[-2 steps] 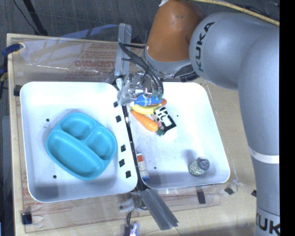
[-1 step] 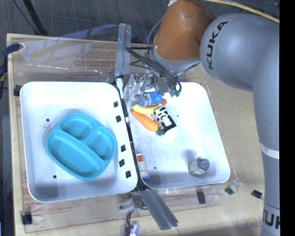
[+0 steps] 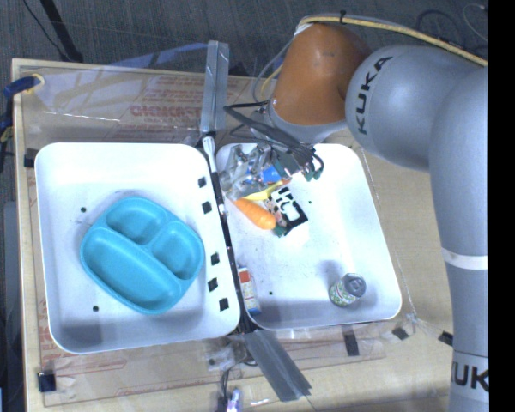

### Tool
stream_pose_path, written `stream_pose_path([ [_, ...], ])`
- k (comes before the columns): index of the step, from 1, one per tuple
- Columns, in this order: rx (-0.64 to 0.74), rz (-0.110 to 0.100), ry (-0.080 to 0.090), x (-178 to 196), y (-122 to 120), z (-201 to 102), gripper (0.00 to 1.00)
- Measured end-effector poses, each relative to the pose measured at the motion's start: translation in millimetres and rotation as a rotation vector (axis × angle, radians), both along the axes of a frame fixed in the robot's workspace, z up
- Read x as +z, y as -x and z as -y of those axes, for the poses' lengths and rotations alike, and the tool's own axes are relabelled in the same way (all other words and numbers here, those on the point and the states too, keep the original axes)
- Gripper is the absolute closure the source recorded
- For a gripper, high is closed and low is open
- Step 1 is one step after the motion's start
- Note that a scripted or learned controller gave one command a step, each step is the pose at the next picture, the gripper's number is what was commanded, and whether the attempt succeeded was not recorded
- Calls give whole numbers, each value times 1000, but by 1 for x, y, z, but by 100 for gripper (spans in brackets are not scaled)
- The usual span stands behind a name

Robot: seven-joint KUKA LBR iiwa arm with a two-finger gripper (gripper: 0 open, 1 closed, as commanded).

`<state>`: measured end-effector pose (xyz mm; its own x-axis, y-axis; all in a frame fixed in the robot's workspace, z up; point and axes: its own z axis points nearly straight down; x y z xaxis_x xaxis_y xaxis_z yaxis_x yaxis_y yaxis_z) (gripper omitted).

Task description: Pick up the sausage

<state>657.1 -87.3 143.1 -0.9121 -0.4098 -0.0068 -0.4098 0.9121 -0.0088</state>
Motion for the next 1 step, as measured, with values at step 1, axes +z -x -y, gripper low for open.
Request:
stream_pose_path([
  [1,-328,6,0,-43,3,17,100],
])
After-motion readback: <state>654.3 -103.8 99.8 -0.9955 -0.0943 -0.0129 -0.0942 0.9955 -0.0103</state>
